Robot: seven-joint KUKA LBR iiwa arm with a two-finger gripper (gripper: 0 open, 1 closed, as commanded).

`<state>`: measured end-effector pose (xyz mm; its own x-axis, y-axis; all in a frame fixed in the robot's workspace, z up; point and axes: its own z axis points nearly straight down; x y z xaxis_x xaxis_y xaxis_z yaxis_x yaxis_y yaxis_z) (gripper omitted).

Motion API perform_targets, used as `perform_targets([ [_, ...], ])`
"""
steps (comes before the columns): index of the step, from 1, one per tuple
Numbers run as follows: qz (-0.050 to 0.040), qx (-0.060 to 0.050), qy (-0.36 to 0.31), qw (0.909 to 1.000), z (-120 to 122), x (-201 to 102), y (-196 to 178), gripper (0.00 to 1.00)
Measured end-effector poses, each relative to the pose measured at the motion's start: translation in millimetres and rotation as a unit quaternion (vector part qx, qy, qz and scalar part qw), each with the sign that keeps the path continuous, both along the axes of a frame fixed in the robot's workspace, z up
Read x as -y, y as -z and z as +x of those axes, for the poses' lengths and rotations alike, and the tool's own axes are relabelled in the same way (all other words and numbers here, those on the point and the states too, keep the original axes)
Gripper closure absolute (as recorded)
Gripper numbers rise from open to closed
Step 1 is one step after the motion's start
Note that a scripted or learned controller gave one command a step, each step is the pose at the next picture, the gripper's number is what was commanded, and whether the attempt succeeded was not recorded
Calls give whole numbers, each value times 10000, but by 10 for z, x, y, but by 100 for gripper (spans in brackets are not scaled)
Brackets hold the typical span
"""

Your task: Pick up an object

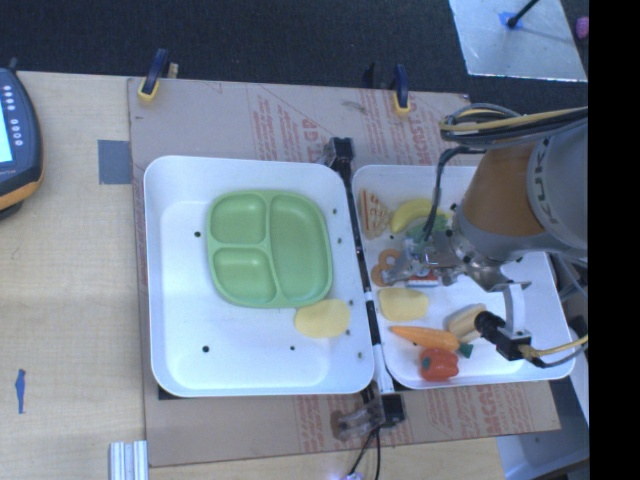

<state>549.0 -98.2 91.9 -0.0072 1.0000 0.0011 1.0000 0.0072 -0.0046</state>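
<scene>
My gripper [408, 264] is low in the right bin [545, 298], at its left middle, with the grey arm and its orange band [505, 193] reaching in from the right. A small red-orange item [421, 281] lies right under it. A yellow banana-shaped piece [413, 212] sits just behind the gripper and a pale yellow piece [402, 303] just in front. A pizza-like slice [372, 214] lies at the bin's left wall. Nearer the front are a carrot [424, 336], a red tomato [438, 365] and a tan bread piece [465, 319].
The left bin [180, 298] holds a green divided plate [270, 248] and a yellow chip-like piece [322, 318] near the divider. Black clips [342, 152] sit at the bins' joint. A black cable [525, 350] runs over the right bin's front corner. A pendant [15, 138] lies far left.
</scene>
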Motion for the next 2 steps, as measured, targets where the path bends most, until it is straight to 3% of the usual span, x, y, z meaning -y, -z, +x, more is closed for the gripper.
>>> perform_targets([
  [1, -13, 32, 1, 10000, 112, -37, -28, 0],
  [2, -7, 31, -2, 10000, 116, -37, -134, 100],
])
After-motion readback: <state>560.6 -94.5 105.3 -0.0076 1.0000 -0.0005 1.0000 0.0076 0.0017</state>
